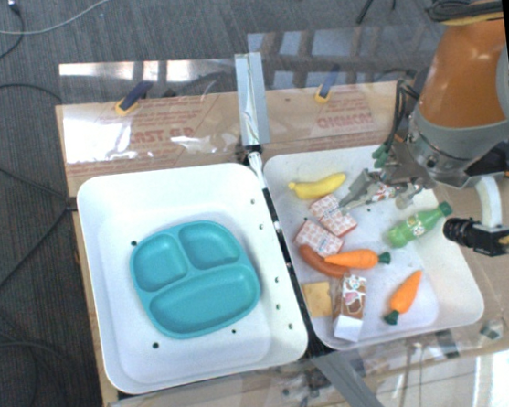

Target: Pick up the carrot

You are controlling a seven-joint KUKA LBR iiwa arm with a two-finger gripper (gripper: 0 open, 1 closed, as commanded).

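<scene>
From above, two white bins sit side by side: the left bin (109, 290) holds a teal divided plate (196, 275), and the right bin (465, 306) holds the toy food. The gripper (366, 187) hangs over the right bin's upper middle, its fingers slightly parted with nothing between them. Just left of it lies a banana (319, 185), with two small pink-checked packets (325, 226) below. One carrot (358, 259) lies flat near the bin's centre, touching a reddish sausage (318, 261). A second carrot (404, 296) lies tilted nearer the bin's lower right. A green bottle (416, 225) rests between them and the arm (465, 80).
</scene>
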